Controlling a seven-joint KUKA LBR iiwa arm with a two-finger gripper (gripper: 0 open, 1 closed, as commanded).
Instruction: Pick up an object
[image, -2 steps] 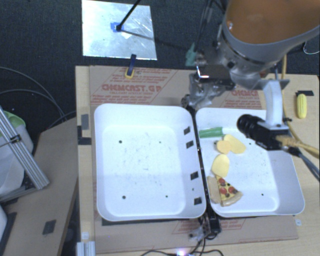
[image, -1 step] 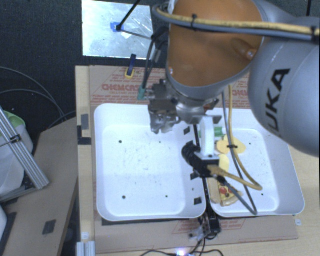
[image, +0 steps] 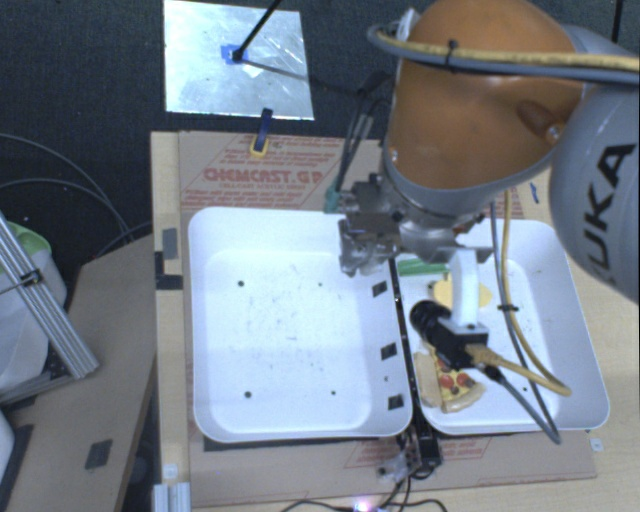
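My gripper (image: 362, 250) hangs over the far end of the strip where the two white bins meet, just above the left bin's (image: 205, 330) right rim. A toy pizza slice (image: 456, 386) lies near the front of the right bin (image: 572, 330). Farther back in that bin, a yellow piece (image: 483, 296) and a green piece (image: 427, 267) are partly hidden by the wrist and its bracket. Nothing is visibly held at the gripper.
The big grey and orange arm (image: 480, 100) covers the back of the right bin. Both bins sit on a cardboard sheet (image: 260, 175). A shiny metal plate (image: 235, 60) lies behind it, and an aluminium frame (image: 40, 300) stands at the left.
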